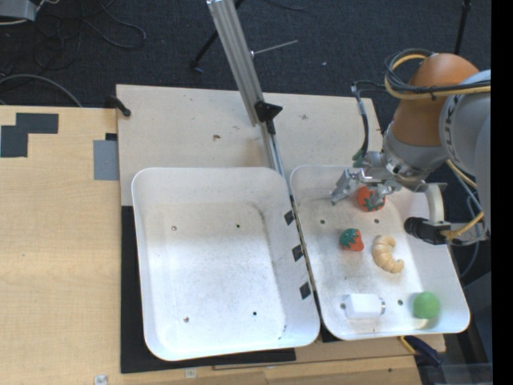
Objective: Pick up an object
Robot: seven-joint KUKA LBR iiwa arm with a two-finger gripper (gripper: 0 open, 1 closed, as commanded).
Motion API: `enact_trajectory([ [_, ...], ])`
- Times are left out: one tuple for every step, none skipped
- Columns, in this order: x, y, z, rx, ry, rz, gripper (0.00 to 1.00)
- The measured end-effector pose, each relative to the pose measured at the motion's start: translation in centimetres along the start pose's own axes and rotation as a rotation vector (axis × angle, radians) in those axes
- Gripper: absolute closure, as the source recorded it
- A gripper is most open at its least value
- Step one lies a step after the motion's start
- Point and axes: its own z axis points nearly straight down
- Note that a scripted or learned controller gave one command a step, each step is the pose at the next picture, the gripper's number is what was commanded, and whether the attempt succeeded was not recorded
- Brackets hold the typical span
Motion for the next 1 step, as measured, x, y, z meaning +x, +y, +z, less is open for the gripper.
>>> enact_trajectory([
  [-0.64,-0.55,6.06,0.002,0.000,0.001,0.00],
])
